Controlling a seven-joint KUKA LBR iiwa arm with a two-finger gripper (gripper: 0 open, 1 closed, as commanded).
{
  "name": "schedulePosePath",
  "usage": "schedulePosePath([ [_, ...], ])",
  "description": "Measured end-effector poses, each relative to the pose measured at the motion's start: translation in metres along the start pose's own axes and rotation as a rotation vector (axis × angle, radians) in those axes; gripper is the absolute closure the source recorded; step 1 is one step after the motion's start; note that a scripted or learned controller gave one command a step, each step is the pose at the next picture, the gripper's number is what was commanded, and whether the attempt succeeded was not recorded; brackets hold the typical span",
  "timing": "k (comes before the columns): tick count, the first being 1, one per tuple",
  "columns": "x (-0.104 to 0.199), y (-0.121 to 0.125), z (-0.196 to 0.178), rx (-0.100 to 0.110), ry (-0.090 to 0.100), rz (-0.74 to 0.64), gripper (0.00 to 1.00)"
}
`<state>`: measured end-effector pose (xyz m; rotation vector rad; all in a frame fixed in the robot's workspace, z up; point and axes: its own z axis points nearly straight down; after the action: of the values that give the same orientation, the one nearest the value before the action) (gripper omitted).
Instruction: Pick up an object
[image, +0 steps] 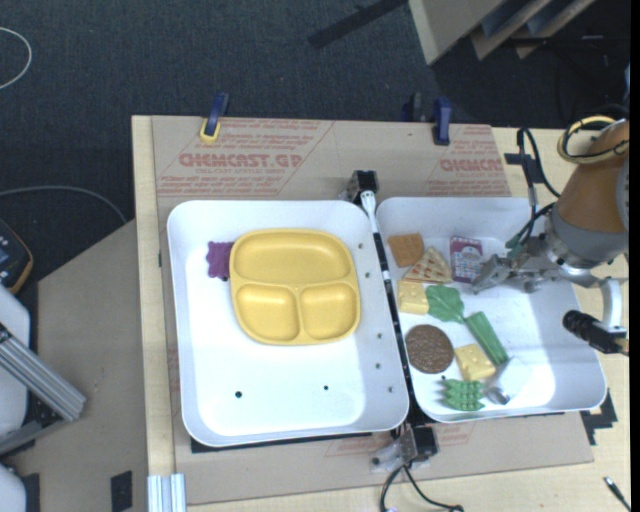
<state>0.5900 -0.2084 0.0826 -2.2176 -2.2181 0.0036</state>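
The right bin (548, 345) holds several toy foods: a tan cracker (406, 247), a triangular wedge (432, 267), a pink packet (465, 257), a yellow block (413, 297), a green leafy piece (446, 303), a green stick (486, 338), a brown cookie (430, 348), a yellow cube (474, 361) and a green comb-like piece (461, 393). My gripper (487, 273) reaches in from the right, low over the bin floor. Its tip is just right of the pink packet. Nothing is visibly held.
The left bin (280, 395) carries a yellow divided plate (295, 285) with a purple piece (218, 259) at its left edge. The grey and orange arm (590, 215) crosses the right bin's far right side. Clamps sit on the board's far edge.
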Motion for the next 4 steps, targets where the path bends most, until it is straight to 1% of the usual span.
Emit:
schedulePosePath([
  [1, -0.001, 0.002, -0.013, -0.006, -0.002, 0.000, 1.00],
  [2, -0.009, 0.006, -0.061, -0.012, -0.006, 0.001, 1.00],
  [3, -0.003, 0.006, -0.124, -0.015, -0.006, -0.002, 1.00],
  [4, -0.003, 0.007, -0.144, -0.011, -0.005, -0.001, 1.00],
])
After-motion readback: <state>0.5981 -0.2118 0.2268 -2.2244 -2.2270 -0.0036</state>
